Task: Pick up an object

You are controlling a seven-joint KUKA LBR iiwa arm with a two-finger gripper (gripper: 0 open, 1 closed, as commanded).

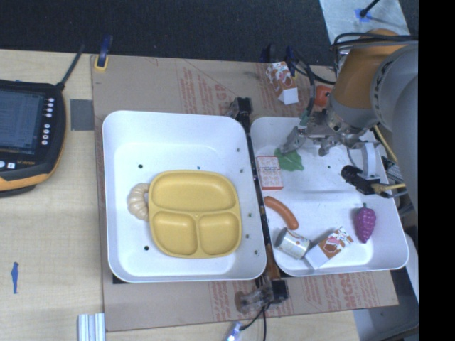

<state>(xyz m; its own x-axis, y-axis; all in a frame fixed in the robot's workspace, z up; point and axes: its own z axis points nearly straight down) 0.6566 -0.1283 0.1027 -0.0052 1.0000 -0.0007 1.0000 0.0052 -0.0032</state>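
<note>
Fingers: the two-finger gripper (297, 142) is hanging low over the far-left part of the right bin, its fingers (291, 143) splayed partly apart, with nothing visibly sitting between them.
Green piece: a small flat green leaf-shaped object (291, 162) is lying on the bin floor just beside the fingers, on their near side; whether they are touching it is too close to call.
Arm: the grey arm with the orange band (362, 77) is reaching in from the right, leaning over the far right corner of that bin.
Right bin: the shallow white right-hand bin (320, 180) is holding a flat red-and-white packet (269, 172) against its left wall, an orange-red sausage-shaped toy (281, 212) nearer the front, a small silver can lying on its side (291, 244), a small white-and-orange carton (330, 245) just beside the can, and a purple bunch of grapes (365, 223) towards the right edge.
Left bin: the shallow white left-hand bin (124, 144) is carrying a yellow divided plastic tray (193, 213), with a pale tan ridged shell-like object (137, 201) touching the tray's left side.
Worktop: a brown cardboard sheet (178, 84) is lying under both bins, a black-and-orange handheld control pendant (28, 133) is resting well apart at the left, and another small white-and-orange carton (283, 81) is sitting beyond the right bin.
</note>
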